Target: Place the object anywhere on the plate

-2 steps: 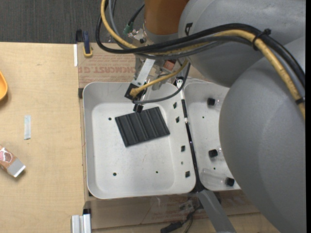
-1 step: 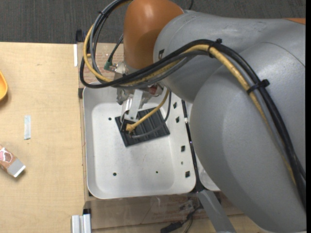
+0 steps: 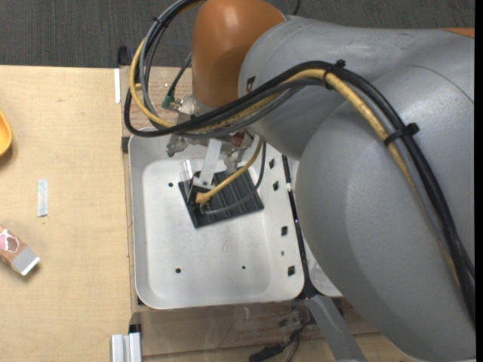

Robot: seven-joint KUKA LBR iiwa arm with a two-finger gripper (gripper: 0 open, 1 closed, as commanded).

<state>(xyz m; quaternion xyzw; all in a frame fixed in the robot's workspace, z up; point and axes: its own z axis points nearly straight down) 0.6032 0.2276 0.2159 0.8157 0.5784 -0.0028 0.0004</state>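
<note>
The grey arm (image 3: 362, 164) reaches down into the white bin (image 3: 226, 277). The tool (image 3: 198, 178) sits low in the bin. I cannot tell if it is apart or together, or which thing is the object. On the desk (image 3: 75, 127), left of the bin, lie a small bar (image 3: 16, 252) and a grey strip (image 3: 42, 198).

The pale wooden bench (image 3: 68, 127) bears a shallow white plastic bin (image 3: 139, 277) on its right. Far left sits an orange curved-edged dish (image 3: 4, 136), cut off. Nearer lie a small pale grey strip (image 3: 42, 198) and a brown-and-white block (image 3: 15, 252).

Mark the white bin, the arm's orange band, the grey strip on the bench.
white bin (image 3: 215, 259), camera view, bare floor.
orange band (image 3: 226, 44), camera view, middle.
grey strip (image 3: 42, 198), camera view, middle.
</note>
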